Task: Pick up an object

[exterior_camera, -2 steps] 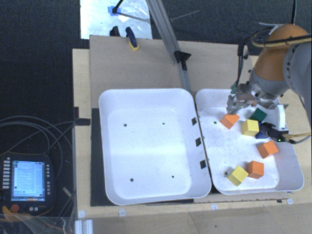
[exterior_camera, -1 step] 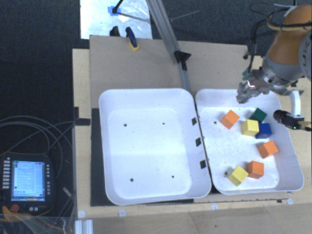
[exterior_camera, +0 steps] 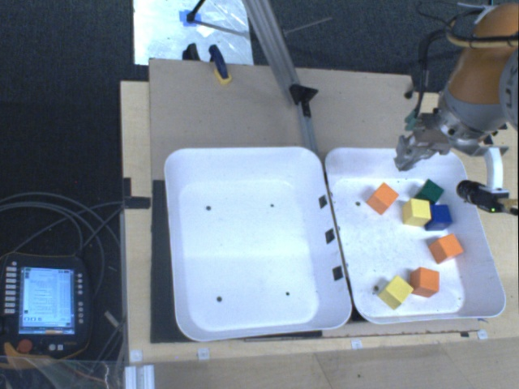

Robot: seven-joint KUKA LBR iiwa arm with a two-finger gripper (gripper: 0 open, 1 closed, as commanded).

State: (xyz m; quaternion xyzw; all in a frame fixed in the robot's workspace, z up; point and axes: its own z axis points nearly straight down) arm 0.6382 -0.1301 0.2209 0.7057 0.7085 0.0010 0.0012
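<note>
The right bin [exterior_camera: 355, 298] holds several small cubes. An orange cube [exterior_camera: 382, 198] lies near its back, with a green cube [exterior_camera: 430, 190], a yellow cube [exterior_camera: 417, 211] and a blue cube [exterior_camera: 439, 215] bunched to its right. Further forward lie an orange cube [exterior_camera: 445, 248], another orange cube [exterior_camera: 424, 281] and a yellow cube [exterior_camera: 396, 291]. My gripper [exterior_camera: 409, 160] hangs over the bin's back edge, above and right of the first orange cube. Nothing shows between its fingers.
The left bin [exterior_camera: 182, 177] sits beside the right one on the brown bench. A grey pole [exterior_camera: 276, 47] slants in from the back to a clamp between the bins. A teach pendant [exterior_camera: 45, 302] with cables lies on the floor at left.
</note>
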